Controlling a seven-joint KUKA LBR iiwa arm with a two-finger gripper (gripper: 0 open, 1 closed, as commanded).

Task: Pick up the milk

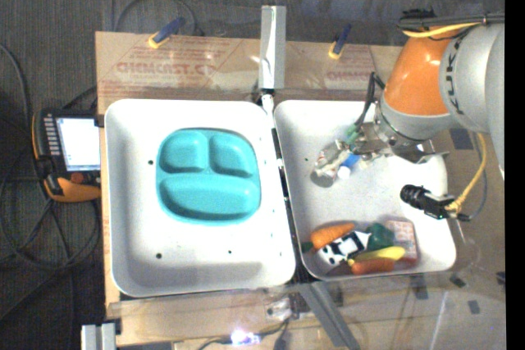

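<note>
Gripper [331,163]: low over the right bin's upper middle, pointing left; whether anything sits between its metal parts cannot be told; a small blue bit shows just beside it.
Milk [346,245]: white carton with black patches, lying in the right bin's lower part, well apart from the gripper, untouched.
Carrot [331,233]: orange, touching the milk's upper left side.
Other food: a dark green piece [381,235] just right of the milk; a yellow and red item [379,256] along the bin's lower wall; a pinkish packet [404,230] at the pile's right end.
Right bin [426,176]: shallow, white; pile crowded at its lower edge.
Left bin [131,242]: holds a turquoise divided plate [209,175], three compartments, sitting centre.
Arm [426,86]: orange band and grey body above the right bin's upper right corner.
Bench surroundings: cardboard sheet [180,65] behind the bins; handheld screen unit [70,147] left of the left bin.
</note>
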